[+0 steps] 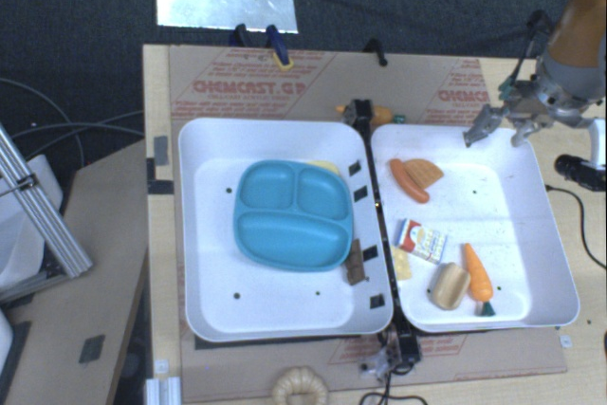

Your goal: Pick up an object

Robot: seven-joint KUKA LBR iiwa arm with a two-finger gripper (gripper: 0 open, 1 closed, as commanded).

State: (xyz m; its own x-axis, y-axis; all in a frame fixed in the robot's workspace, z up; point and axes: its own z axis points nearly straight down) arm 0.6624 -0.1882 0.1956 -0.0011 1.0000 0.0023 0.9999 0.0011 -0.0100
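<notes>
The hand [502, 125] hangs above the upper right corner of the right bin [541, 232], at about 1 o'clock from that bin's centre. Its two fingers [477, 130] stand apart, with nothing between them.

Objects available for picking lie in the right bin, all well apart from the hand:
- An orange sausage [409, 182] rests against a tan bread slice [425, 171], at about 8 o'clock from the hand and the nearest item to it.
- A small red and white box [420, 239] lies near the bin's centre-left.
- A pale yellow piece [402, 265] sits just beside the box, at its 7 o'clock.
- A tan roll [449, 285] lies near the lower edge, touching a carrot [477, 273] at its 3 o'clock. The carrot's green tip points to 5 o'clock.

No object stands between the hand and these items.

The left bin [204, 232] holds a blue divided plate [292, 214]. A yellow item [326, 167] at the plate's 1 o'clock is mostly hidden by the plate rim and cannot be identified. A small brown piece [356, 265] lies at the plate's 4 o'clock, near the divider between the bins.

An orange object [379, 116] on the tabletop [247, 81] at 12 o'clock from the divider is partly hidden by a black clamp [360, 112]. The arm [577, 38] is cut off at the right edge.
</notes>
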